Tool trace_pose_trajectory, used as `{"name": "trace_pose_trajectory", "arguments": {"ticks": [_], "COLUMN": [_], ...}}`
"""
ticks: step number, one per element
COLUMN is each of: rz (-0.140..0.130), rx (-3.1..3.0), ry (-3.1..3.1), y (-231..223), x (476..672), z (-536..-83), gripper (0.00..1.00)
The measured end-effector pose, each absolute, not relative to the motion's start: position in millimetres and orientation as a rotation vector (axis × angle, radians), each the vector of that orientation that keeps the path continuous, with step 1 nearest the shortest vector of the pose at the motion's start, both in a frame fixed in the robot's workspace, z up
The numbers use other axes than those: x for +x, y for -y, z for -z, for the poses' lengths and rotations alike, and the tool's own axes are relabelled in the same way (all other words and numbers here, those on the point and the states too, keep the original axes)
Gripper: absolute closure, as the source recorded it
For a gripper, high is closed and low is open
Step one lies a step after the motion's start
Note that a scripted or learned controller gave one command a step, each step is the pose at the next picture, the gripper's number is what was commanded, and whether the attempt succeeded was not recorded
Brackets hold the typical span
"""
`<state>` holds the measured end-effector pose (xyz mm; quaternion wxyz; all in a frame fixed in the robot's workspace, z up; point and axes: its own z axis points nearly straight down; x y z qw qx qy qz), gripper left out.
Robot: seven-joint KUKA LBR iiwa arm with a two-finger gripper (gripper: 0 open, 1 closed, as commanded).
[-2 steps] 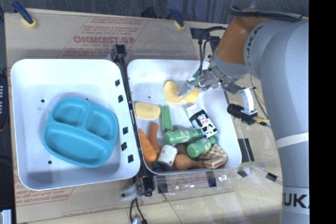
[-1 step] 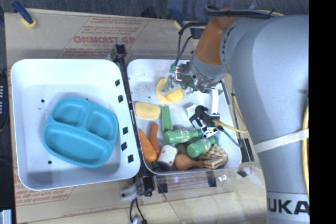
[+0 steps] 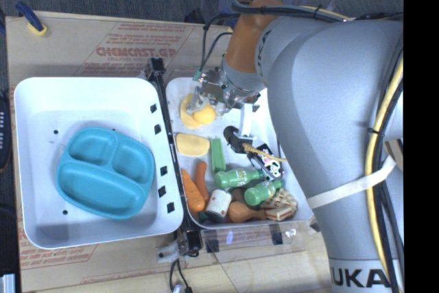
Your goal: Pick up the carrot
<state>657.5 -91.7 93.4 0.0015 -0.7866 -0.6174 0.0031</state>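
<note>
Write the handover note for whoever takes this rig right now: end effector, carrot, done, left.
End effector: low over the far end of the right bin, right at a yellow toy. Whether it is open or shut cannot be told.
Carrot: lies in the right bin against the left wall, near end, beside a second orange piece and the green bottles.
Blue tray: in the left bin.
Done: nothing visible; carrot not lifted.
Left: move toward the near end, grasp the carrot, lift.
</note>
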Motion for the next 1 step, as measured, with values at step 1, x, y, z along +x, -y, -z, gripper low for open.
{"name": "trace_pose_trajectory", "arguments": {"ticks": [1], "rz": [-0.005], "rx": [-2.768], "ry": [1.48], "y": [20.7], "x": [641.8], "z": [-194.8], "gripper": [1.0]}}
